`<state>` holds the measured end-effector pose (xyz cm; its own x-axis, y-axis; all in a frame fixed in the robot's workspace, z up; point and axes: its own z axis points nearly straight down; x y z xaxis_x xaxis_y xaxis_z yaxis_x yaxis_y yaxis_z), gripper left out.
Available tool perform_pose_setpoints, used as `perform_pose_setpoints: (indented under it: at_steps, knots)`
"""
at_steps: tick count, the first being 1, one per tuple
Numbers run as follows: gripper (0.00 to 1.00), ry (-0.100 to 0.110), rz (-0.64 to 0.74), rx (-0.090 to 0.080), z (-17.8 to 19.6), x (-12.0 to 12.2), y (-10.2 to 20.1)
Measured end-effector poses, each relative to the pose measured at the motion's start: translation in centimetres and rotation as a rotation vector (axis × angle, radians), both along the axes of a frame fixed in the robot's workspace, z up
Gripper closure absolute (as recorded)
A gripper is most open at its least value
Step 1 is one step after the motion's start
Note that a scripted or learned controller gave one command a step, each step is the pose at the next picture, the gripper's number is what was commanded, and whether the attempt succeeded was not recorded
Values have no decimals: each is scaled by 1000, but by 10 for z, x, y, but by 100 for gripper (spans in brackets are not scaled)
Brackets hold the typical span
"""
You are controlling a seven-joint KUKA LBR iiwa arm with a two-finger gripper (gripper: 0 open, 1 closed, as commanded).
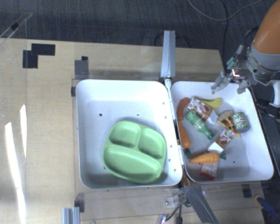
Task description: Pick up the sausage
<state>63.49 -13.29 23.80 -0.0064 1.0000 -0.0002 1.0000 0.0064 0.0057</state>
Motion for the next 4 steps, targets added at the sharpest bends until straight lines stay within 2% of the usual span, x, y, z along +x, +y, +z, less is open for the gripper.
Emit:
perform_pose_setpoints:
  at_steps: [1, 2, 3, 4]
  knots:
    - [0, 1, 68, 0, -88, -6, 50]
    - [0, -6, 357, -4, -133, -6, 47]
    - [0, -5, 236, -2, -116, 37, 45]
    - [0, -28, 234, -4, -136, 29, 46]
